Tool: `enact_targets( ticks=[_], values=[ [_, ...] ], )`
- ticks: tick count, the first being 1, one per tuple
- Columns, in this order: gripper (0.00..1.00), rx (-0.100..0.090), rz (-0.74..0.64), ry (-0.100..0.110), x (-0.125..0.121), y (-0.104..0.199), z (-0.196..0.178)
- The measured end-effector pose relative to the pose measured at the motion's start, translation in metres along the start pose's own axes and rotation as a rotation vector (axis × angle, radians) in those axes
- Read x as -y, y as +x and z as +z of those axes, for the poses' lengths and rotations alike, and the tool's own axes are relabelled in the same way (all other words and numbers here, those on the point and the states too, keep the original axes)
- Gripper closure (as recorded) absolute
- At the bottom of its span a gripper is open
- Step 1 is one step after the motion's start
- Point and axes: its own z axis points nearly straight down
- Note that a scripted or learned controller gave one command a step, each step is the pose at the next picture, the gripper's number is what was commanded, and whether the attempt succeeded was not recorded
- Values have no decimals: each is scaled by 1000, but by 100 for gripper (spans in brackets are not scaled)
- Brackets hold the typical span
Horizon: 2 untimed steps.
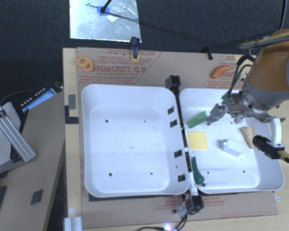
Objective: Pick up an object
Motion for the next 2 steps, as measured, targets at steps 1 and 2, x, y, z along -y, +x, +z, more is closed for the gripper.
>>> enact_targets(
  ticks=[1, 2],
  values=[
    [0, -3, -10, -9, 6, 85, -85],
    [100, -1, -4, -4, 6, 80, -91]
  ],
)
